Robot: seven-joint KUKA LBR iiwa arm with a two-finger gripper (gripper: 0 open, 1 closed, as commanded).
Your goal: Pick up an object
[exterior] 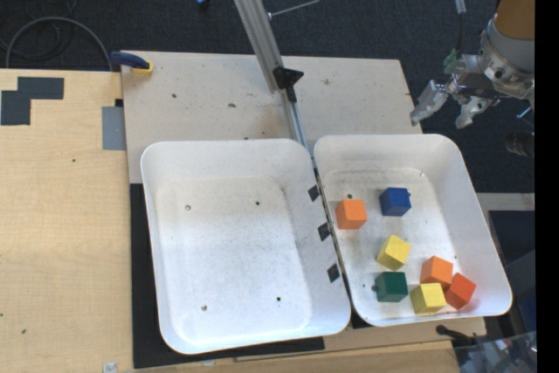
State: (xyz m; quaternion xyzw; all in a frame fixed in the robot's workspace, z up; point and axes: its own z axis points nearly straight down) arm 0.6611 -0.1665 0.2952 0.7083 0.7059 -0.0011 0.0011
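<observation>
The gripper (451,103) is hovering above the right bin's (467,179) far rim, fingers spread and gripping nothing; the blue cube (395,201) is sitting alone in that bin's far half, probably the cleanest target, so descending straight over it is advisable

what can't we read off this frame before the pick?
- Gripper, camera view: small and blurred above the right bin's far rim; finger state unreadable.
- Arm: cut off by the top and right edges.
- Orange blocks at the near right corner: pressed together beside a yellow block; whether two or three orange pieces can't be told.
- Green block: its right side is partly hidden by the yellow block.
</observation>
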